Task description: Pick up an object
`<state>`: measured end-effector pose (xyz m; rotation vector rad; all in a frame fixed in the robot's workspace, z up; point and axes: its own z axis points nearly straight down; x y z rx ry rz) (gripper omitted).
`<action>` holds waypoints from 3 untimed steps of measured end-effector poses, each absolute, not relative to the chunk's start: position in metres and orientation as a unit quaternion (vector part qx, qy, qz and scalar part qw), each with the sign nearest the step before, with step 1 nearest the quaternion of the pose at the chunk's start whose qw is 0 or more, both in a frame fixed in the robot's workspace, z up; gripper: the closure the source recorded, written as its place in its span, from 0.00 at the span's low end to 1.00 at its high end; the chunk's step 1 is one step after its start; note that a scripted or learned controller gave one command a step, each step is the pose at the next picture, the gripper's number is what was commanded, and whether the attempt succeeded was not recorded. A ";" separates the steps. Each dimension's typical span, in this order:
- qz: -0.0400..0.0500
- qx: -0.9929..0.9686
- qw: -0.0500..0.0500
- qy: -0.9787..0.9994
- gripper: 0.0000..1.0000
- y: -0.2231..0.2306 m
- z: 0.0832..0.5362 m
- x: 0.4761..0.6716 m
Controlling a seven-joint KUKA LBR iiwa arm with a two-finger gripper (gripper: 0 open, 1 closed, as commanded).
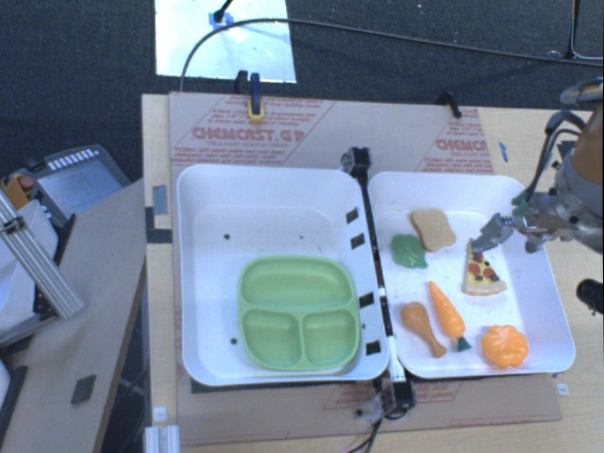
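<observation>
The right bin (528, 196) holds several toy foods. A tan bread slice (433, 229) lies by a green leafy piece (409, 251). A pizza slice (483, 274) sits mid-right, with a carrot (446, 310) and a chicken drumstick (422, 327) nearer the front. An orange fruit (505, 345) rests at the front right corner. My gripper (500, 230) hangs over the right bin's right side, just above and beside the pizza slice's tip. Nothing is seen held in it.
The left bin (217, 206) contains a green divided plate (300, 311) at its front. A black divider with clips (368, 253) runs between the bins. A cable (377, 34) crosses the back, and a grey device (75, 187) stands at the left.
</observation>
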<state>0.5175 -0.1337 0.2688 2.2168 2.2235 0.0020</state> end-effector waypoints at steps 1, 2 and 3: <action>0.000 0.707 0.000 0.707 0.00 -0.138 0.220 0.509; -0.001 0.707 -0.001 0.707 0.00 -0.135 0.172 0.505; 0.000 0.707 -0.001 0.707 0.00 -0.139 0.129 0.502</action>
